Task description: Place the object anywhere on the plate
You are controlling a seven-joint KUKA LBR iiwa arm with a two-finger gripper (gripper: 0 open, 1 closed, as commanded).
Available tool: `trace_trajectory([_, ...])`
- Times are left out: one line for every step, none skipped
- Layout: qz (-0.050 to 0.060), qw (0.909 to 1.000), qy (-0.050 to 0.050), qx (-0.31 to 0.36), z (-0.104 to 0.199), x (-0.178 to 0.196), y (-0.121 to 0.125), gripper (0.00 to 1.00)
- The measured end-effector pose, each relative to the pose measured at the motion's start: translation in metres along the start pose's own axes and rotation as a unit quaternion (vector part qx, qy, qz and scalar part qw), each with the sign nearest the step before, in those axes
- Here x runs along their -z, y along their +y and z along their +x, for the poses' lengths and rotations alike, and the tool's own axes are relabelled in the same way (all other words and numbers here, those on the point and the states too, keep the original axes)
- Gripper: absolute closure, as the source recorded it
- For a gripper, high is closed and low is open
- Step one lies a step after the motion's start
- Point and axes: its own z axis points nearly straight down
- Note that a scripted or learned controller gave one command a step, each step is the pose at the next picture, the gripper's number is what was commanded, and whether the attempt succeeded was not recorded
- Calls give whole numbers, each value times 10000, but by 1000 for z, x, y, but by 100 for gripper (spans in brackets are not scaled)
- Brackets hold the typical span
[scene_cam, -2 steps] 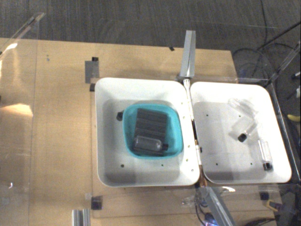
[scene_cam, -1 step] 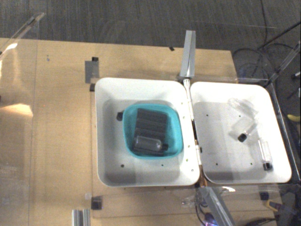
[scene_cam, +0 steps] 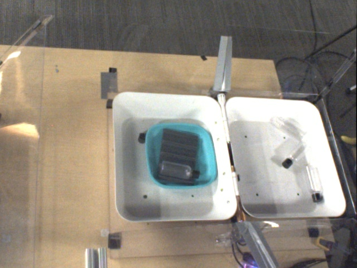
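A teal plate lies in the middle of the left white bin. On the plate rests a dark grey ridged block. A smoother grey rounded piece lies at the block's near end, and I cannot tell whether the two are one object. A small black item sits on the bin floor against the plate's left edge.
The right white bin holds a clear tube with a black cap, a second clear tube near its front right, and a clear crumpled piece. A grey metal post stands behind the seam between the bins.
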Motion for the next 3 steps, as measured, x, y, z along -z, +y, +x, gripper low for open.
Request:
trace_trajectory([2, 9986, 0, -537, -1, 0, 1, 0])
trace_trajectory([-6, 9932, -4, -1164, -1, 0, 2, 0])
trace_trajectory([-8, 9870, -2, -1607, -1, 0, 2, 0])
